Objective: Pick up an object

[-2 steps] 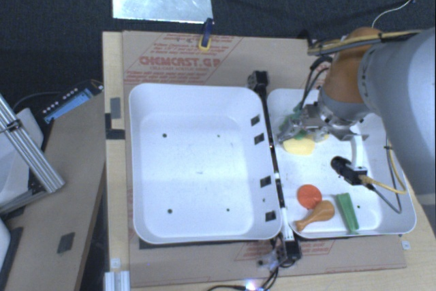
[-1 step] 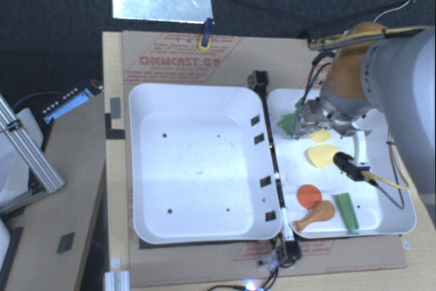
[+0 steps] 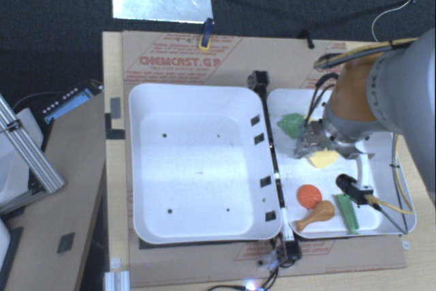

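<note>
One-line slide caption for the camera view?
Arm's gripper low in right bin among yellow piece, green leaf, orange ball.

red "CHEMCAST GP" print on brown board [image 3: 178, 59] behind bins, smaller lines under it too blurry to read

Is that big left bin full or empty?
Empty: the left bin shows bare white floor. The toys lie in the right bin.

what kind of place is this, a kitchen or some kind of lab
Most likely a robotics lab bench, not a kitchen. A grey arm reaches over two shallow white bins set on a cardboard sheet, and the right bin holds toy food such as an orange ball and a drumstick.
</note>
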Tool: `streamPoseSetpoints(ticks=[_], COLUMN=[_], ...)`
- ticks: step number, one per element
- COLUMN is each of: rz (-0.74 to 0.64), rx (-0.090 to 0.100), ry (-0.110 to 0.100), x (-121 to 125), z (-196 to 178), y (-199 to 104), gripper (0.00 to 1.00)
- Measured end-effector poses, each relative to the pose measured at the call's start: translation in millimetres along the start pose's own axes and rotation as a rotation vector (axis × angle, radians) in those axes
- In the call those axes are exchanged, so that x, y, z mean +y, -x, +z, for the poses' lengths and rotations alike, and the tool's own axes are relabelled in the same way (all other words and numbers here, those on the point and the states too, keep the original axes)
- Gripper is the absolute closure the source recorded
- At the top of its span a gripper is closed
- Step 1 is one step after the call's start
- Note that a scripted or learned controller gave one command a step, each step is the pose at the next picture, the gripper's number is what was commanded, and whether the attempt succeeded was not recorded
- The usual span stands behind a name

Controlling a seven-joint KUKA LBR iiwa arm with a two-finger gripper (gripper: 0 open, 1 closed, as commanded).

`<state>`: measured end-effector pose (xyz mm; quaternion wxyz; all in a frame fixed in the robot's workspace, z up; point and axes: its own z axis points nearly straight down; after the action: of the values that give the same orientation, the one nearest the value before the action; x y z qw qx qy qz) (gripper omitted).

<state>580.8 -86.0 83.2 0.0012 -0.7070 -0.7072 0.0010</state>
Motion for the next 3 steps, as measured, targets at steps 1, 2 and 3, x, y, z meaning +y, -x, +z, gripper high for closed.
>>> streamPoseSetpoints(ticks=[1,2,3], rz=[-0.004,-0.002,-0.004], rx=[-0.001,0.002,-0.002], ry=[0.013,0.000,0.015], x=[-26,-85,-54], z=[-106,-100,-253], y=[-17,-43,-32], gripper=[1.00,1.00,1.00])
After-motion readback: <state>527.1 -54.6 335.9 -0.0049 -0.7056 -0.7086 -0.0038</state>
